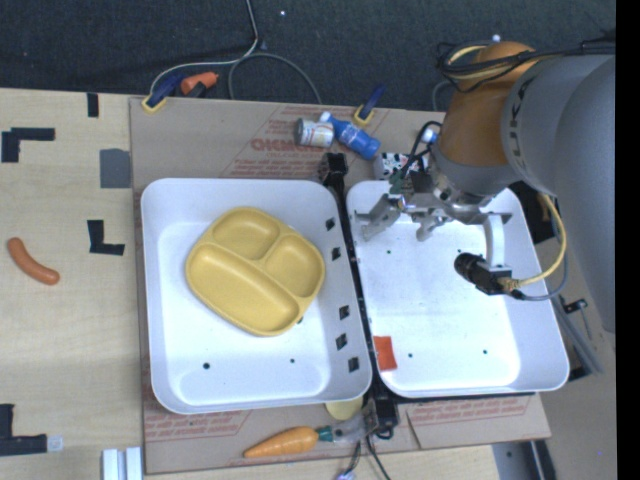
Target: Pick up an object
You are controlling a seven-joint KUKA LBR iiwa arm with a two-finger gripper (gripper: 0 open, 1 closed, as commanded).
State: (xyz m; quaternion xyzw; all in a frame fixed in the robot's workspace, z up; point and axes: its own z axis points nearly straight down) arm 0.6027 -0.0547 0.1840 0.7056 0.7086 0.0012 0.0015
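A yellow divided plate [256,269] lies in the left white bin [168,360]. My gripper [401,222] hangs over the far left part of the right white bin [520,366]. Its two grey fingers stand apart, open, with nothing between them, only the bin's white floor below. The plate is well to the gripper's left, across the wall between the bins. A small orange-red piece [383,353] lies at the near left edge of the right bin.
A blue and white bottle [340,133] lies behind the bins. A toy carrot [284,443] rests on the cardboard in front of them. A toy sausage [32,261] lies on the bench far left. Clamps [186,85] and cables sit along the back edge.
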